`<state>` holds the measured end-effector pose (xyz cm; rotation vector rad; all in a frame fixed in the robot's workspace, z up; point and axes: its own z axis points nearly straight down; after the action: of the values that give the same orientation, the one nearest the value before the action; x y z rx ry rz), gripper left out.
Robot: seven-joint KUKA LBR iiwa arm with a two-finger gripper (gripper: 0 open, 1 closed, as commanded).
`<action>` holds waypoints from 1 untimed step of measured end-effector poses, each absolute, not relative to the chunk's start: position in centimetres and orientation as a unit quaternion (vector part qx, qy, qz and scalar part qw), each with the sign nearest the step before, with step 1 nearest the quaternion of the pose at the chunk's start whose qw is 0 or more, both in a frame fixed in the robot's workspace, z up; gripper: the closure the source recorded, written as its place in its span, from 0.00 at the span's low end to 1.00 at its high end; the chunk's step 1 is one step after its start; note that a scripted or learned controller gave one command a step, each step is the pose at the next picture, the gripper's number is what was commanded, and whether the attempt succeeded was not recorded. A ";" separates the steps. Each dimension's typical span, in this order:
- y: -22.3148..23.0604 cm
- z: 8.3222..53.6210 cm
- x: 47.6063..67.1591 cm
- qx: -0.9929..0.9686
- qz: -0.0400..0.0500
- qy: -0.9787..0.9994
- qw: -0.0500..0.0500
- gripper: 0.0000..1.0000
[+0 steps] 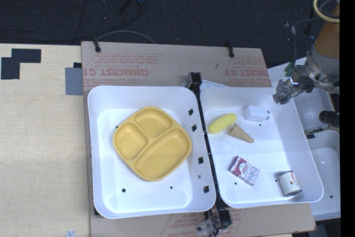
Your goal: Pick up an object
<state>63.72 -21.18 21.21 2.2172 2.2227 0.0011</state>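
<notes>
While your pickable things lie scattered in the right bin, you have a yellow corn cob beside a tan cone, a clear plastic piece just above them, a red-and-white packet lower down, and a small can near the lower right corner. Your tool sits at that bin's upper right rim with nothing seen in it; you cannot tell its state. The left bin holds a yellow divided plate on the table.
</notes>
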 end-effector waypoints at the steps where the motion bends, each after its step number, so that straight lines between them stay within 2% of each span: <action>1: -15.9 20.3 62.6 0.705 -0.001 0.709 -0.002 1.00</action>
<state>62.61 -15.86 20.30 2.2197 2.2300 -0.0024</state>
